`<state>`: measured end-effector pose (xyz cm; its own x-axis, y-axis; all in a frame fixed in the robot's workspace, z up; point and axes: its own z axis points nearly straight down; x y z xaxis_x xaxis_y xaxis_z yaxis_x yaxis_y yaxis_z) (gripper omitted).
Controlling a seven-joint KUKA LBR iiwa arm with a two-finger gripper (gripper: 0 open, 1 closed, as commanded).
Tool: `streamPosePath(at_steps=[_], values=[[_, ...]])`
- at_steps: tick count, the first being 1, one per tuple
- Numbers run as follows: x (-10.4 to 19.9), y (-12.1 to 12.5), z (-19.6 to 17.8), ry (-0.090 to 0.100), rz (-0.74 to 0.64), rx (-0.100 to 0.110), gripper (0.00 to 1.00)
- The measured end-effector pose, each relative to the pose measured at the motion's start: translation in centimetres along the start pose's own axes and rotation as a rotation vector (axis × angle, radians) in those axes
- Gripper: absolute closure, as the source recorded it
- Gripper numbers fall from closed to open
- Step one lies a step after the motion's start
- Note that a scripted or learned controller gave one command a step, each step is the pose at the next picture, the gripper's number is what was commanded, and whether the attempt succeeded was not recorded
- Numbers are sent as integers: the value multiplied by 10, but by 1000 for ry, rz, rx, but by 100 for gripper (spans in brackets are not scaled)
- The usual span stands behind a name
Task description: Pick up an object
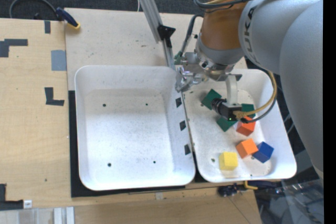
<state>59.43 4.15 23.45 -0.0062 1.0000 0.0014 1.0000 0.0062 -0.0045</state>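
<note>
Several small blocks lie in the right bin (273,165): a dark green block (212,97) toward the back, a second green piece (227,124) below it, a red-orange block (245,128), an orange block (245,148), a blue block (264,151) and a yellow block (228,160) near the front. My gripper (183,79) hangs over the back left corner of the right bin, close to the wall shared with the left bin. It is a short way left of the dark green block. Nothing shows in its grasp.
The left bin (84,113) stands beside the right one, their rims meeting at a ridge (185,128). A slanted grey metal bar (149,2) runs down to the bins' back edge. The big grey arm (294,50) covers the right bin's back right side.
</note>
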Motion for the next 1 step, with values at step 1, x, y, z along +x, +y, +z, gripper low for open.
streamPosePath(at_steps=[1], values=[[46, -24, 11, -1, 0, 0, 100]])
